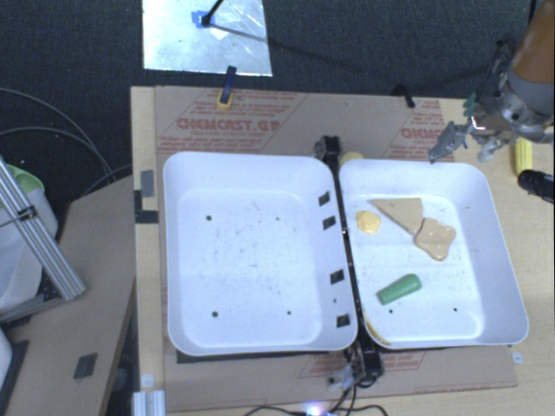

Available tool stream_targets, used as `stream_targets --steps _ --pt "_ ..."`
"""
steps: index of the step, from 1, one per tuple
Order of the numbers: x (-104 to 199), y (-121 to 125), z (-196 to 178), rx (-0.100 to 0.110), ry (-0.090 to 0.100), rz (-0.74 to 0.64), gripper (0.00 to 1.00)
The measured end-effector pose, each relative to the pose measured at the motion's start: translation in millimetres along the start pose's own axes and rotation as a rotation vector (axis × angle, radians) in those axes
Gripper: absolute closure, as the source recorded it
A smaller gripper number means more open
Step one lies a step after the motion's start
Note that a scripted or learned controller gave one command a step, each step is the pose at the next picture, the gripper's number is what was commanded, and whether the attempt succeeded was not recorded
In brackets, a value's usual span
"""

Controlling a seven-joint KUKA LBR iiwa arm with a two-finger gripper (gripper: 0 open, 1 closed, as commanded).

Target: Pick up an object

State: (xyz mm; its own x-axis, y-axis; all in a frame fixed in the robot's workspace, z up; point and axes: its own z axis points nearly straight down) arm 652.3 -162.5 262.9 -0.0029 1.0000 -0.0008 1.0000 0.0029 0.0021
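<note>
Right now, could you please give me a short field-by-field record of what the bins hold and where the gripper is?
left bin: no loose objects seen
right bin: four items
green cylinder: near front, lying flat
yellow round piece: by the divider
tan wedge: touching the tan lumpy piece
gripper: above the right bin's far right corner, holding nothing

One camera sits high above the bench (286,115) and looks down at a slant. It is far enough back to see both white bins (251,167) side by side, with dark floor (364,24) at the top.
</note>
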Motion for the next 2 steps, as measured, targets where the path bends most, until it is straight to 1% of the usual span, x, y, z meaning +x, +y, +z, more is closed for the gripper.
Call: stream_targets --steps 1,2 --pt "-9 -89 163 0.019 0.005 0.006 0.00" --pt "21 -40 177 -0.004 -0.001 -0.004 0.00"
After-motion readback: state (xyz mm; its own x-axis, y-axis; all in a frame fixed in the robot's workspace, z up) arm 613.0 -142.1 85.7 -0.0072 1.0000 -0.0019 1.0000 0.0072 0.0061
